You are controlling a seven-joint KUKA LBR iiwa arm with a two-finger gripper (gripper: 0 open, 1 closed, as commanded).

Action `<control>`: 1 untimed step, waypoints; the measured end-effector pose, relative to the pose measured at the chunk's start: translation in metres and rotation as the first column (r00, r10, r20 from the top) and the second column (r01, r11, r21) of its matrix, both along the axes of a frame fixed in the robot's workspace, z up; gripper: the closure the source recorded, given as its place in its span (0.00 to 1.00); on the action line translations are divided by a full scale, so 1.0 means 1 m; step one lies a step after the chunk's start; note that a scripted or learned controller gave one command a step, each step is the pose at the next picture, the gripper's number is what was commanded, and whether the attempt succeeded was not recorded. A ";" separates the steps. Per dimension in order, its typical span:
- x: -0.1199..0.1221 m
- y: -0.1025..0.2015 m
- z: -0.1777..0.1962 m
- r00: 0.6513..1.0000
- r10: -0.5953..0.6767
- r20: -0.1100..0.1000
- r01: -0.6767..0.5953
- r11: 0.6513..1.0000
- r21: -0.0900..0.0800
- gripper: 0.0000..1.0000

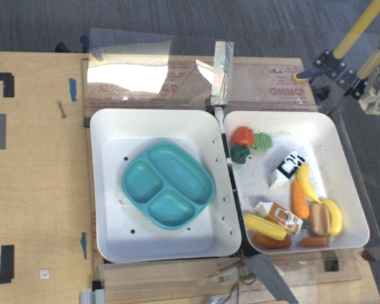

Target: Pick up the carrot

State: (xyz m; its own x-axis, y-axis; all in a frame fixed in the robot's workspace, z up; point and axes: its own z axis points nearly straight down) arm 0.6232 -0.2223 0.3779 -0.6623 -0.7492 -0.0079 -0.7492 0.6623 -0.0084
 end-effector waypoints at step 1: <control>0.045 0.000 -0.016 0.915 0.404 -0.002 -0.404 0.915 -0.002 1.00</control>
